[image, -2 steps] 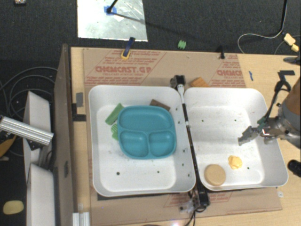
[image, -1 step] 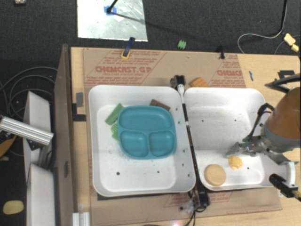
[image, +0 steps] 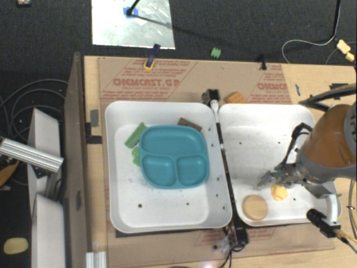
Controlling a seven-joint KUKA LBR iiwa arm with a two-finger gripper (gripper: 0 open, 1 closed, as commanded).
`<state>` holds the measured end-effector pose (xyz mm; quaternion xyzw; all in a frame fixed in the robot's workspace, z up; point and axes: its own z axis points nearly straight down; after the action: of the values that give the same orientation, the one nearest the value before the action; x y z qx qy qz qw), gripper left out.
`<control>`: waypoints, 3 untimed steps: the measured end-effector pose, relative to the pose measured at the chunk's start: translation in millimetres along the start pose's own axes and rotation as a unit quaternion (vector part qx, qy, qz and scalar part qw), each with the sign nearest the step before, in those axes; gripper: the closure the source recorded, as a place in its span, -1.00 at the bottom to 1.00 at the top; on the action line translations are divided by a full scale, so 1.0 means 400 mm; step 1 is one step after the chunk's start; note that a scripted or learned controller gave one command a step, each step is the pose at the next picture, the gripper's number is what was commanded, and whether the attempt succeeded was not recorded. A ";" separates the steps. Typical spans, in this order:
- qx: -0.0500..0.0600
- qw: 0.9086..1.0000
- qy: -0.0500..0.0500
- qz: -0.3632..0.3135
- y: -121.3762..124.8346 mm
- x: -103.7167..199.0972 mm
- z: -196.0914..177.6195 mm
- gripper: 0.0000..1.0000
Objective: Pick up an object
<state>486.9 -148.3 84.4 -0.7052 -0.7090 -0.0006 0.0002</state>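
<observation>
Arm low over right bin (image: 262, 119); gripper (image: 277, 177) just above small yellow object (image: 279, 192) near bin's front edge, finger state cannot be told. Tan disc (image: 255, 207) beside it. Left bin (image: 120, 166): blue divided tray (image: 173, 155) over green pcs (image: 135, 134).

A brown cardboard-covered bench (image: 167, 77) stands on dark carpet (image: 44, 32) (cables (image: 28, 102) coil at nine o'clock), with a shiny metal sheet (image: 134, 15) lying at twelve o'clock.
</observation>
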 end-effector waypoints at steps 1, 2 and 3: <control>-0.008 1.000 -0.005 0.000 0.258 -0.132 -0.140 -1.00; 0.001 1.000 0.000 0.003 0.170 -0.148 0.006 -1.00; -0.002 1.000 -0.001 0.002 0.177 -0.147 -0.028 1.00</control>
<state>558.0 -206.6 95.4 -0.7063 -0.7079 -0.0012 -0.0022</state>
